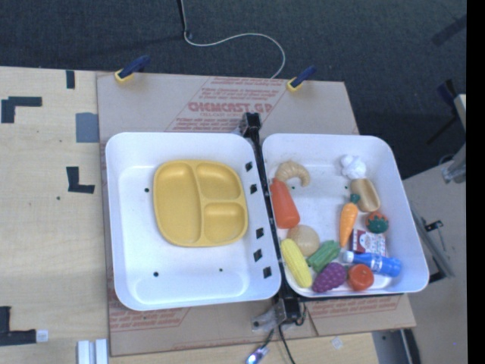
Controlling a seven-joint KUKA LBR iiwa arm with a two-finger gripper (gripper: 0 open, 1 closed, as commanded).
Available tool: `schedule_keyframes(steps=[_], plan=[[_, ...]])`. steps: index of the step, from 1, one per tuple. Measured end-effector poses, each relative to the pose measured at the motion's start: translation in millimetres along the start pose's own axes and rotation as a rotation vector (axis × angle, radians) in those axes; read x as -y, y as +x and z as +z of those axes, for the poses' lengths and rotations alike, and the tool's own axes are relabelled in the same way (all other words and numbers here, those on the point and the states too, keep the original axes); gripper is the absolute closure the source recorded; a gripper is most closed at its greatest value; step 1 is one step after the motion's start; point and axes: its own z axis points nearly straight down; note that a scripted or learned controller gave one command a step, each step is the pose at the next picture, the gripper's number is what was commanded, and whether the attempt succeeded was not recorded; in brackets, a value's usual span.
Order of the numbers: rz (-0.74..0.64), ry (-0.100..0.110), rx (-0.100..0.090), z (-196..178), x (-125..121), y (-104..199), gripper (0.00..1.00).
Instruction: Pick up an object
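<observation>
The right bin (394, 174) holds several toy foods. A croissant (292, 173) lies at its far left, with a red-orange pepper (284, 204) just below it. Lower down sit a pale onion (304, 240), a yellow corn cob (296, 262), a green pickle (324, 254) and purple grapes (329, 277). On the right side lie a white garlic (351, 165), a hot dog bun (366, 194), an orange carrot (347, 224), a strawberry (377, 223), a red-and-white packet (372, 242), a blue-and-white bottle (373, 262) and a small tomato (361, 277).
The left bin (125, 165) holds a yellow divided plate (200, 202). Both bins rest on a cardboard sheet (227, 108) held by two clamps at the far edge. A thin cable (227, 40) loops over the dark floor behind.
</observation>
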Motion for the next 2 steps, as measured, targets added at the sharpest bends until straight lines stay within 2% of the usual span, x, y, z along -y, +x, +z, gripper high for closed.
schedule_keyframes(steps=[1,2], plan=[[-0.005,0.004,-0.003,148,-10,47,1.00],[-0.010,-0.002,-0.001,230,-15,139,1.00]])
